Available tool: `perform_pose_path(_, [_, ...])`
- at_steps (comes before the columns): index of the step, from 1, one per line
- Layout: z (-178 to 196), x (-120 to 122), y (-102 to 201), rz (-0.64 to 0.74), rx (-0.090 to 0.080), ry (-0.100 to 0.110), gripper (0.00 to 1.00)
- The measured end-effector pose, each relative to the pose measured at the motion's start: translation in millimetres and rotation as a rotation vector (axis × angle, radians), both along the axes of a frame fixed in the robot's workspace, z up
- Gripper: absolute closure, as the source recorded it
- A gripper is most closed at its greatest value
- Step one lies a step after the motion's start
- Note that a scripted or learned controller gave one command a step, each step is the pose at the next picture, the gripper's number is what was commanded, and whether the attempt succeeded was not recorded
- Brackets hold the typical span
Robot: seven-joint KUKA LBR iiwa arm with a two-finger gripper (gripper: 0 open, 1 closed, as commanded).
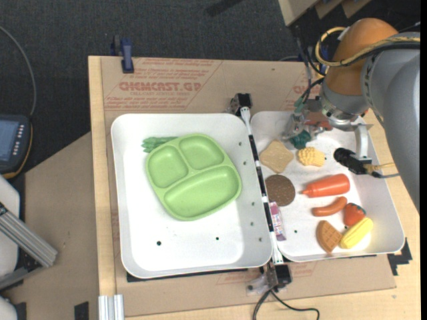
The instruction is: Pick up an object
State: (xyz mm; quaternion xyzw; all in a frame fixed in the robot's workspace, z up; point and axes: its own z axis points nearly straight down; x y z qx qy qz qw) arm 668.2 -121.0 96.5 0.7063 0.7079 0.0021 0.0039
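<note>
My gripper [299, 135] hangs over the far left part of the right bin [383, 199], reaching down from the grey arm with its orange band [353, 49]. Just below it lie a tan cracker [277, 157] and a yellow corn piece [311, 156]. Further forward in the same bin are a brown round patty [280, 189], an orange carrot [327, 186], a red sausage [329, 207], a red tomato piece [353, 214], a yellow banana-like piece [357, 233] and a small brown waffle [326, 235].
The left bin [133, 232] holds a green divided plate [193, 175] with a green leafy piece [153, 143] poking out at its far left corner. A pink-labelled strip [275, 220] lies along the divider between the bins.
</note>
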Motion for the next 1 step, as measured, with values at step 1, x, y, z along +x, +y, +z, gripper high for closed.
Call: perform_pose_path(1, [94.0,-21.8,76.8,0.004,0.003,0.001,1.0])
